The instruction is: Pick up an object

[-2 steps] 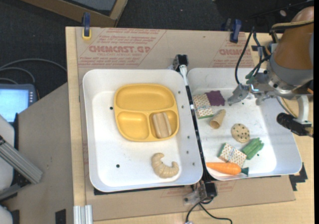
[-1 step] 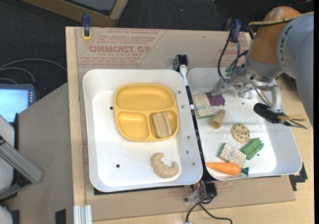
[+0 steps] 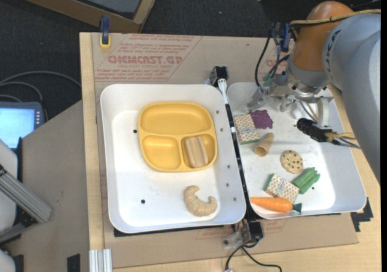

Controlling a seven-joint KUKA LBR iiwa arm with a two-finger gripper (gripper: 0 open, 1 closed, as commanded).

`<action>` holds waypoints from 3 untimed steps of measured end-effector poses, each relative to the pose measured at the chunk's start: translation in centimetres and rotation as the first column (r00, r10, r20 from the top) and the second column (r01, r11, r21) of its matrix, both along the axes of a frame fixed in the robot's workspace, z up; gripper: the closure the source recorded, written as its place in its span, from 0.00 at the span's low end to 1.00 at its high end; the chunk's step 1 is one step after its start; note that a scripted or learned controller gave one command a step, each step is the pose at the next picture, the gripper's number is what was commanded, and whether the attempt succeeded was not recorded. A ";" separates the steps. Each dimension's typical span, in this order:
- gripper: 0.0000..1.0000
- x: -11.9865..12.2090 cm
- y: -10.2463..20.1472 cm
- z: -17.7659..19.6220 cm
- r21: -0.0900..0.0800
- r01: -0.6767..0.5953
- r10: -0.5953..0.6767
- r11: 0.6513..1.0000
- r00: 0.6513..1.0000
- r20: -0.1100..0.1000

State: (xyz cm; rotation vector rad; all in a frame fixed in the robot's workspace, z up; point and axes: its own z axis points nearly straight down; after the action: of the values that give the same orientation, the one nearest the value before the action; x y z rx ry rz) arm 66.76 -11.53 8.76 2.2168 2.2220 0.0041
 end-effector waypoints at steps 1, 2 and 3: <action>0.00 -4.5 -7.2 -0.2 0.000 0.008 -0.008 1.000 1.000 -0.009; 0.00 0.1 -2.3 -0.2 -0.001 -0.003 0.003 1.000 1.000 0.002; 0.00 -0.1 -2.6 -0.2 -0.001 0.001 -0.001 1.000 1.000 -0.002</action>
State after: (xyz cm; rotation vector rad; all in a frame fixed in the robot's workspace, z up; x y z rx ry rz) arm 66.70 -14.17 8.51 2.2184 2.2210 0.0011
